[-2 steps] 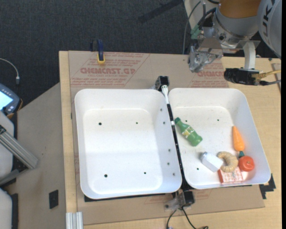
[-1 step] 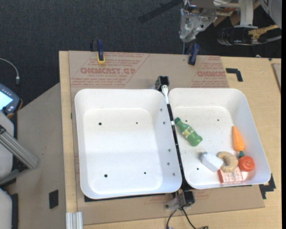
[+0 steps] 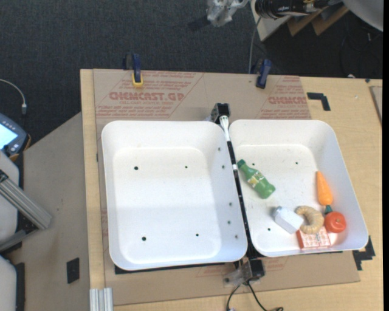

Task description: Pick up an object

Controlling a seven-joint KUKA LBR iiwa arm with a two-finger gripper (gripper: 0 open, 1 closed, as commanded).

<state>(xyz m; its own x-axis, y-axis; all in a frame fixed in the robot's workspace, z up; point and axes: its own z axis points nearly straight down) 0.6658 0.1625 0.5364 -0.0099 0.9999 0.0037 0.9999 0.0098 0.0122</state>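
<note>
Brown bench (image 3: 182, 91): gripper (image 3: 220, 11) at twelve o'clock, finger state impossible to tell; right bin (image 3: 340, 158) crowds donut (image 3: 310, 218), tomato (image 3: 335, 223), box (image 3: 316, 240) at five o'clock — neighbours could foul a grasp.

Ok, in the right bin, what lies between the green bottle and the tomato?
In the camera view, between the green bottle and the tomato lie a small white-grey bottle and a beige ring-shaped pastry.

Bright, even overhead light; white bins (image 3: 121, 182) glare slightly; soft focus throughout.
</note>
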